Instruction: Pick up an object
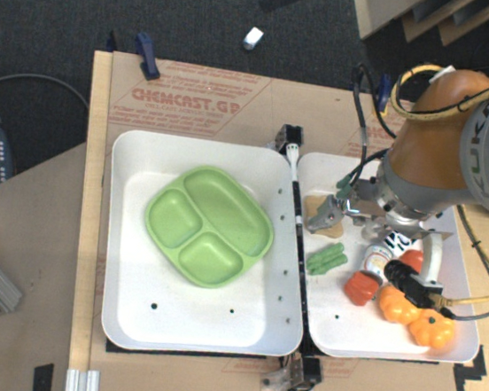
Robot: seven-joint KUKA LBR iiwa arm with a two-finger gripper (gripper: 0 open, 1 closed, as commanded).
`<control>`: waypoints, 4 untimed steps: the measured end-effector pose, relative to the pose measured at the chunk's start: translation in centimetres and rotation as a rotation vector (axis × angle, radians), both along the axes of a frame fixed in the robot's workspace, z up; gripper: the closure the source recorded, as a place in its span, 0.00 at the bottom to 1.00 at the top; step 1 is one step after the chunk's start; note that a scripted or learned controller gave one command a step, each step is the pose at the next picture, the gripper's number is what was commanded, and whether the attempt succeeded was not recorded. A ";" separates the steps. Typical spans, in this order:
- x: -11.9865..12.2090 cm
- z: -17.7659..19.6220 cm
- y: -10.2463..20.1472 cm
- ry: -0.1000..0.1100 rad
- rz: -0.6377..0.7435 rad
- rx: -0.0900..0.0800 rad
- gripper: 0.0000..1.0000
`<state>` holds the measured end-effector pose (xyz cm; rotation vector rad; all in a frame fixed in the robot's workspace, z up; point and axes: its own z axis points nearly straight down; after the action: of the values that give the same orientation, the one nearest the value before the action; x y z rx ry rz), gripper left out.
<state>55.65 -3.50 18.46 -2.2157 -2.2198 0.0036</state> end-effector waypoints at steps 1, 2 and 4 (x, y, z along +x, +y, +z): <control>-1.5 0.0 4.0 -0.001 0.002 0.001 0.00; -7.4 0.0 1.1 0.001 -0.007 -0.001 0.00; -4.5 0.0 -2.9 -0.009 -0.001 -0.004 0.00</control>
<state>51.17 -6.37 18.46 -2.2236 -2.2252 -0.0025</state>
